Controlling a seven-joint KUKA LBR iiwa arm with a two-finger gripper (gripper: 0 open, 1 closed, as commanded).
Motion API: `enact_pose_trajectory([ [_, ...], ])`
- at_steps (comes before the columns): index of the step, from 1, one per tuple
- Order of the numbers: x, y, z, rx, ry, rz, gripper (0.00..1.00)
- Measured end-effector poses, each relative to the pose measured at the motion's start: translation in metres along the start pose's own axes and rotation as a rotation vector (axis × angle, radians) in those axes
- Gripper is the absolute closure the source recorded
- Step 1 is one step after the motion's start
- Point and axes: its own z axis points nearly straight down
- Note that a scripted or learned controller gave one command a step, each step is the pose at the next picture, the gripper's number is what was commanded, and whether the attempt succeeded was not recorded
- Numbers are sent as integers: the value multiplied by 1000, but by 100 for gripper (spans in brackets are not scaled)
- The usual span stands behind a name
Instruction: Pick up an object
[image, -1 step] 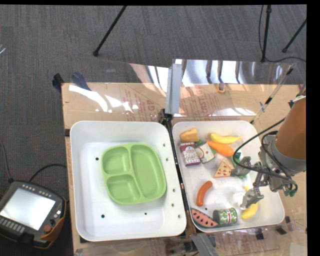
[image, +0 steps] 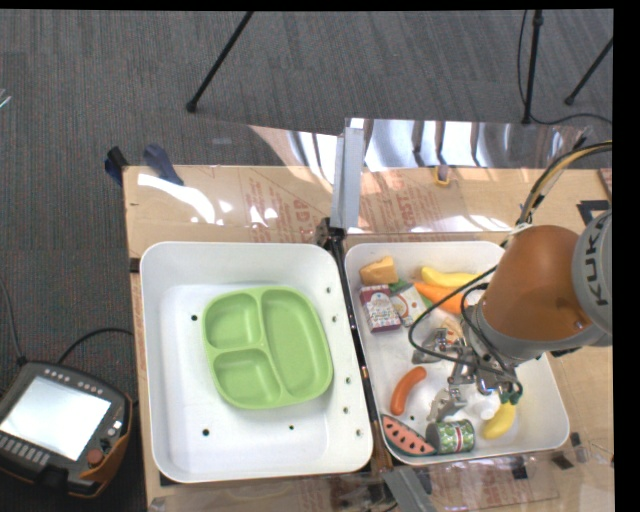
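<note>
Left bin (image: 165, 300): carries one green divided plate (image: 267, 346), lying flat near the middle, well apart from the toys. Probably kept there as a drop place, with all loose things left in the other bin for picking.

Right bin (image: 535, 432): crowded with small toy food. Along the far edge, a yellow cheese wedge (image: 378, 269), then a banana (image: 447, 277) lying over a carrot (image: 440, 295). Just nearer than the wedge, a small purple carton (image: 379, 307). Toward the near edge, an orange-red sausage (image: 407, 389), a watermelon slice (image: 409, 437) at the near left corner, and a green can (image: 452, 436) on its side beside it. Further right, a small yellow piece (image: 500, 420) near the near right corner.

Gripper (image: 452, 393): lowered into the right bin between sausage and yellow piece, just above the can, hung from the orange band (image: 535, 290) of the arm. Possibly aimed at the can or something pale beneath; too tangled with cables to tell. Opening of the gripper cannot be told, and nothing seen lifted.
</note>
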Motion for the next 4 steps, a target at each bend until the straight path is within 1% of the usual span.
enact_pose_trajectory([
  [1, 20, 36, -1, 3, -6, 237, 0],
  [2, 21, 39, -9, 1, 1, 232, 100],
  [3, 20, 39, -9, 3, -2, 231, 0],
  [4, 27, 36, -6, 6, -15, 310, 0],
])
